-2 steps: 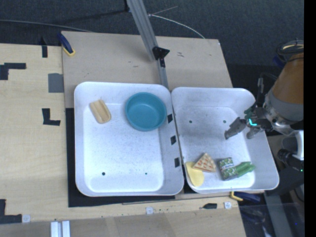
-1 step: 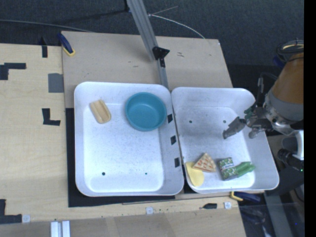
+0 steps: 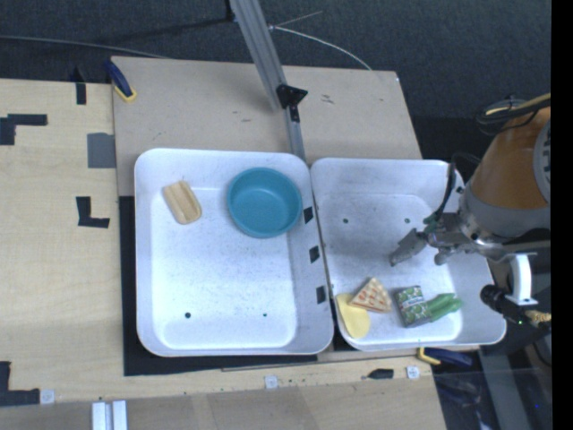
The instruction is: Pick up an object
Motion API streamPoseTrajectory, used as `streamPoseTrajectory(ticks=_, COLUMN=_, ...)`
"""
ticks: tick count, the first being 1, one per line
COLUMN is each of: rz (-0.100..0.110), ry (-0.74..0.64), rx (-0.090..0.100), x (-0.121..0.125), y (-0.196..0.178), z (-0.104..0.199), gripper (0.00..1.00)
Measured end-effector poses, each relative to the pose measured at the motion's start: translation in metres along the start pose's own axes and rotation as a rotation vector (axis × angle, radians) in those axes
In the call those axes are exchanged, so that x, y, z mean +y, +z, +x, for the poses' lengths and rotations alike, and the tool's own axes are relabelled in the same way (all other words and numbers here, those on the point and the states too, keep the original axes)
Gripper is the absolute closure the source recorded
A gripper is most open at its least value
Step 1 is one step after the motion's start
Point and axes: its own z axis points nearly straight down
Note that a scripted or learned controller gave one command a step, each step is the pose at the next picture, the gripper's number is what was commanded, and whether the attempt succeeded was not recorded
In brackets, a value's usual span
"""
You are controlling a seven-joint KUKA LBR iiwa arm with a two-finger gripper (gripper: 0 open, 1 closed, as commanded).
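Two shallow white bins were seen side by side on the bench, the left bin and the right bin touching along their inner walls. In the left bin a blue bowl stood upright near the far right corner, and a tan wooden block lay to the left of it, near but apart. The near half of that bin held two small dark specks. In the right bin three things were gathered along the near wall: a yellow piece at the near left corner, an orange wedge just beside it and seemingly overlapping its upper edge, and a green packet to the right of the wedge, close to it but apart. The arm was seen reaching in from the right, its orange band over the right bin's right rim. The gripper was placed low over the middle right of the right bin, pointed left, with its fingers spread apart and nothing seen between them. The gripper was held beyond the wedge and the packet, near them but clear of both. A slanted metal bar was seen running down from the top toward the gap between the bins.
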Motion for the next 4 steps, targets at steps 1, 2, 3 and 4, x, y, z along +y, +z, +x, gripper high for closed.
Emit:
streamPoseTrajectory(ticks=1, rz=-0.004, ry=0.000, rx=-0.002, x=0.002, y=0.063, z=-0.004, gripper=0.00)
streamPoseTrajectory(ticks=2, rz=-0.007, ry=0.000, rx=-0.001, x=0.003, y=0.063, z=-0.004, gripper=0.00)
streamPoseTrajectory(ticks=3, rz=-0.013, ry=0.000, rx=-0.007, x=0.003, y=0.052, z=-0.005, gripper=1.00)
streamPoseTrajectory(ticks=4, rz=-0.009, ry=-0.001, rx=-0.002, x=0.003, y=0.010, z=-0.006, gripper=1.00)
